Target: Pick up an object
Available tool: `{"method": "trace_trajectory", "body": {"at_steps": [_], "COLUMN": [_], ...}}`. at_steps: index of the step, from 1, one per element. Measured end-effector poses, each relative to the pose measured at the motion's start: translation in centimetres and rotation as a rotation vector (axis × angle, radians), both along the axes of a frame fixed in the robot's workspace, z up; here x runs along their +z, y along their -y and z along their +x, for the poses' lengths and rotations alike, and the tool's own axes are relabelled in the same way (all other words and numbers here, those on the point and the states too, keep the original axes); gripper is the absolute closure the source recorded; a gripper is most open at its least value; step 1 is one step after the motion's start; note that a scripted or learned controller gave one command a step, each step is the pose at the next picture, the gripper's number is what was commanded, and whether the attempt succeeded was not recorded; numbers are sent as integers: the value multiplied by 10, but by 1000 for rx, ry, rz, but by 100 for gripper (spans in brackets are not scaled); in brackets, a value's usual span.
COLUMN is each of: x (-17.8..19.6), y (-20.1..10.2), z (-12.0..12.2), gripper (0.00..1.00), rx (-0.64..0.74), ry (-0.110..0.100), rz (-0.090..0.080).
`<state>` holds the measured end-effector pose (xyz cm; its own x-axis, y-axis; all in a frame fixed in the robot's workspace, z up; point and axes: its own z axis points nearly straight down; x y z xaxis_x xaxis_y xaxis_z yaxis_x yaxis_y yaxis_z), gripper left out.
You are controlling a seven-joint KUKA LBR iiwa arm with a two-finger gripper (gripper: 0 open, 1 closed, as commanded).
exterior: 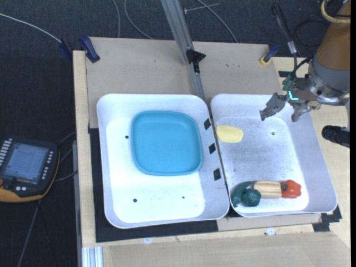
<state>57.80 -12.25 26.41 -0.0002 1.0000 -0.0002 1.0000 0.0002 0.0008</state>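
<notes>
My gripper (286,109) hangs open over the far right part of the right bin (311,149), with nothing between its fingers. A pale yellow object (229,133) lies at the bin's left side, well to the left of the gripper. Along the near edge of that bin lie a dark green object (246,196), a tan stick-shaped object (267,189) and a red object (291,188) in a row.
A blue square plate (167,142) sits in the left bin (114,166). A slanted metal pole (179,21) rises behind the bins. Blue clamps (88,48) hold the board's far corners. A handheld pendant (25,167) lies off the bench at left.
</notes>
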Motion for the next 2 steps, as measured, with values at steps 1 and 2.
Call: {"method": "trace_trajectory", "body": {"at_steps": [1,2], "x": [0,-42], "y": [0,0], "z": [0,2], "gripper": [0,0], "rx": [0,0], "ry": [0,-4], "rz": [0,1]}}
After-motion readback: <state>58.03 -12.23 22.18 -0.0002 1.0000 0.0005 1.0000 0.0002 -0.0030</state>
